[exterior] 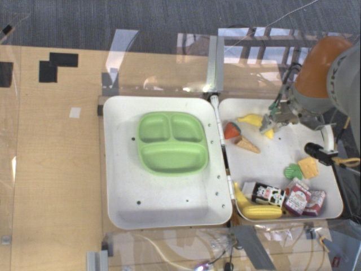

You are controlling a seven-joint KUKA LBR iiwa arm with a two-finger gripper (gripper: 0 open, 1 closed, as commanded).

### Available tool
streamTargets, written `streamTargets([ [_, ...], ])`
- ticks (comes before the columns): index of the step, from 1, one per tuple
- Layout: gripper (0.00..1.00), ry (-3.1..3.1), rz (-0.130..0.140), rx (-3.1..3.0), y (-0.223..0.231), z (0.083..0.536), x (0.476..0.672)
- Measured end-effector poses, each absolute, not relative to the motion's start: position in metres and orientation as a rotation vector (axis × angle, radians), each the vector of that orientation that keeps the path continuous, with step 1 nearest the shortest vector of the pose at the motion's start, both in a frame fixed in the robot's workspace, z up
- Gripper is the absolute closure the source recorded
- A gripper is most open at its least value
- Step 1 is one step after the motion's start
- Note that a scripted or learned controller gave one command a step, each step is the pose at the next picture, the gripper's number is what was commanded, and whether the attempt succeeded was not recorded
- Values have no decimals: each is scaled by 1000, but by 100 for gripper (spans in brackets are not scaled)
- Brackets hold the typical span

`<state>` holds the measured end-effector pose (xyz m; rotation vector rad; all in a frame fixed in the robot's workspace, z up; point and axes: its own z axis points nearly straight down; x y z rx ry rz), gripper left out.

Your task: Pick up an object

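Observation:
My gripper (271,123) hangs low over the far part of the right bin (333,208), at the end of the grey arm with the orange band (321,66). Its tip is right at the right end of a yellow banana-shaped toy (250,119), and a small yellow bit shows just beneath it. A red strawberry (232,130) and a tan cone (247,145) lie just left of and below the gripper.
The left bin (121,196) holds a green divided plate (172,143). The right bin's near side carries a green piece (293,171), an orange-yellow wedge (309,166), a black-and-white carton (267,194), red packs (299,199) and a long yellow toy (260,211).

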<state>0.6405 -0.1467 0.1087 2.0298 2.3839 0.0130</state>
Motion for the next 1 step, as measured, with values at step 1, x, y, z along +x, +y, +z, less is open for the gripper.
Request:
streamTargets([
  [1,100,2350,9,2077,-64,208,646],
])
